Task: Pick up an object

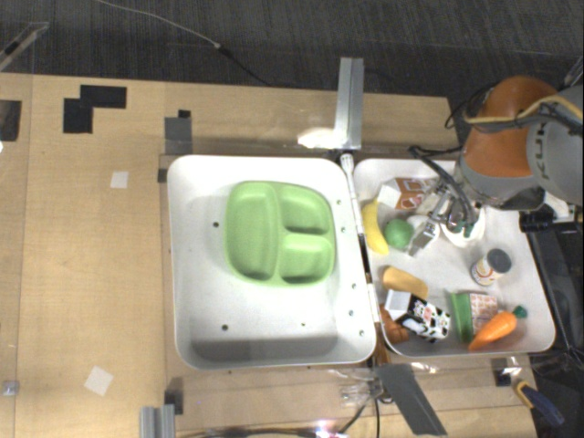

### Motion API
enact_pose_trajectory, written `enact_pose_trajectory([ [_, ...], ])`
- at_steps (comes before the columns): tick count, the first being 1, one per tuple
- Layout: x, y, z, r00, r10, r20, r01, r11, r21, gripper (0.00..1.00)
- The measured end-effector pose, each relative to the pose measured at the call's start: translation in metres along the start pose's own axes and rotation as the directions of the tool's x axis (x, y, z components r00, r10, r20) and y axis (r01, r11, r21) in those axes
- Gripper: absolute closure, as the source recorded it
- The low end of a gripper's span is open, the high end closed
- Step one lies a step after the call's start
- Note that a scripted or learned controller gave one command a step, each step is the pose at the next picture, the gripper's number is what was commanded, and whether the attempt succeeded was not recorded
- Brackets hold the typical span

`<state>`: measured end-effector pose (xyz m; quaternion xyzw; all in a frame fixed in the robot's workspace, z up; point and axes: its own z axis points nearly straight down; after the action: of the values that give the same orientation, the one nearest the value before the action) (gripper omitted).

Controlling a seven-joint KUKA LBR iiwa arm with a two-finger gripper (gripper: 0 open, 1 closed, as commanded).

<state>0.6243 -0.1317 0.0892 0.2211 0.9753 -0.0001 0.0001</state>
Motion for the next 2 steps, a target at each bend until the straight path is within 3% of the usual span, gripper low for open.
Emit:
enact_pose_trajectory([
  [1, 0.059, -0.016, -0.002, 0.999, 0.034, 0.014, -0.034, 0.999, -0.005, 0.00],
  [2, -0.005, 0.021, -0.002, 0.994, 0.095, -0.046, -0.094, 0.995, 0.023, 0.00],
])
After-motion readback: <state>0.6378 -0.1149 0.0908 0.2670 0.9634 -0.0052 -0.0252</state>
